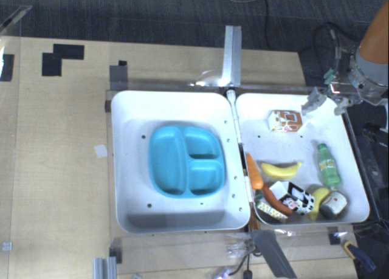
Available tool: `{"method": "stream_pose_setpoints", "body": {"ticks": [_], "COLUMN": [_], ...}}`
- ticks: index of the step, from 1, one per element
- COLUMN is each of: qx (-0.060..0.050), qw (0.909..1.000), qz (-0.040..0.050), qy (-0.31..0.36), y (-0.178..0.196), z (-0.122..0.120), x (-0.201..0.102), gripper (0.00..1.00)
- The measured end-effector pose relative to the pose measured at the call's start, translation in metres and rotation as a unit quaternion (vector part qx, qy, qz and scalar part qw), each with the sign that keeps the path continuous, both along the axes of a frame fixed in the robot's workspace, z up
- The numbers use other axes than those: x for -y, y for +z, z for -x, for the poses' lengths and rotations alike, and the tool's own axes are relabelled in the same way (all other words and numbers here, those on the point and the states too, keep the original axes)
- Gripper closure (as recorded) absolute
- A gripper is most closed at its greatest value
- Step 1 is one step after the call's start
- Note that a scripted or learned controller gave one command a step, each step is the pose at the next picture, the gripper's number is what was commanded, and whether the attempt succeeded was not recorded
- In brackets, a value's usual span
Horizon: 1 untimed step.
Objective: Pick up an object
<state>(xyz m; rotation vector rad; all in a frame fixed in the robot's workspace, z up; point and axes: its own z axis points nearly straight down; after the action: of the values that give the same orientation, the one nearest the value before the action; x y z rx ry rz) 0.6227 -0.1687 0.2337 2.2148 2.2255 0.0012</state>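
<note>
Gripper [326, 102] hangs over the far right corner of the right bin [349, 130], its two fingers spread apart with nothing between them. One fingertip [313, 99] sits just right of the snack box [285, 120] without touching it; the other is near the bin's right rim. Most of the arm [374, 53] is cut off by the frame edge — just the wrist and a patch of orange band are in view.

Further toward the near side of this bin lie a banana [281, 169], a green bottle [328, 165] along the right wall and a carrot [254, 172] against the divider. The near corner is a crowded heap: a black-and-white toy [298, 197], a red sausage-like piece [275, 202], something yellow [318, 200] and a grey can [335, 204] overlap, so their shapes are hard to separate, and a dark rim under them is mostly hidden.

In the left bin [130, 144] rests a blue tray [186, 159] with compartments, well apart from everything else.
</note>
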Motion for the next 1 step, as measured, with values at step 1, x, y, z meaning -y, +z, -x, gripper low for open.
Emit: {"method": "stream_pose_setpoints", "body": {"ticks": [1], "qx": [0.000], "qw": [0.9995], "qz": [-0.0001], "qy": [0.031], "y": [-0.1358], "z": [0.0092], "x": [-0.0598], "gripper": [0.00]}}
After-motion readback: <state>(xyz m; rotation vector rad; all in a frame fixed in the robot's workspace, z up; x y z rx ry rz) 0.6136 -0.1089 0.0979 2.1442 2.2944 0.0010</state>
